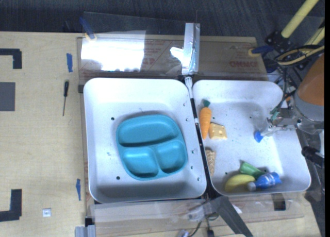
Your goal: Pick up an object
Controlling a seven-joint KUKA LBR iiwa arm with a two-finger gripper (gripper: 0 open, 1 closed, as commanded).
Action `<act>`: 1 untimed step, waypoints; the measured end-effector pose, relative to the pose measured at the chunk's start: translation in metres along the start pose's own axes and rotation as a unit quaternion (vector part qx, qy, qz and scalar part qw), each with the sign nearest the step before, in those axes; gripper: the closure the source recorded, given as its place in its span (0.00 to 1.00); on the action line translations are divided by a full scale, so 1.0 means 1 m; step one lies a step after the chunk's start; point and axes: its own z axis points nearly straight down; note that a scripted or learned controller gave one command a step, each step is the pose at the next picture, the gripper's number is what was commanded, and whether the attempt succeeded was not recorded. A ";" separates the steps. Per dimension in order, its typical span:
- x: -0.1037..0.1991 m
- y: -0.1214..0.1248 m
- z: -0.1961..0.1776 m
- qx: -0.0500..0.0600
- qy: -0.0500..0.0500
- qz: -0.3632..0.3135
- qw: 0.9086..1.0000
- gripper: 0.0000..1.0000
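Note:
My gripper (269,127) hangs over the right side of the right bin (242,94), reaching in from the right edge. A small blue piece (258,137) sits at its lower tip; whether it is part of the gripper or an object I cannot tell. On the left of that bin lie an orange carrot (205,120) and a yellow cheese wedge (217,131). A brown bread-like piece (210,157) rests by the divider. In the front corner sit a yellow banana (238,182), a green item (250,169) and a blue bottle (267,180), all well apart from the gripper.
The left bin (98,128) holds a blue divided plate (151,146). A clear plastic panel (134,50) stands behind the bins. Cables and a yellow pole (304,9) crowd the back right. The arm's orange band (315,84) is at the right edge.

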 end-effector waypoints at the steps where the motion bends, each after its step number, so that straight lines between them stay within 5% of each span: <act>1: 0.007 0.001 0.001 0.003 0.006 -0.003 1.000 0.00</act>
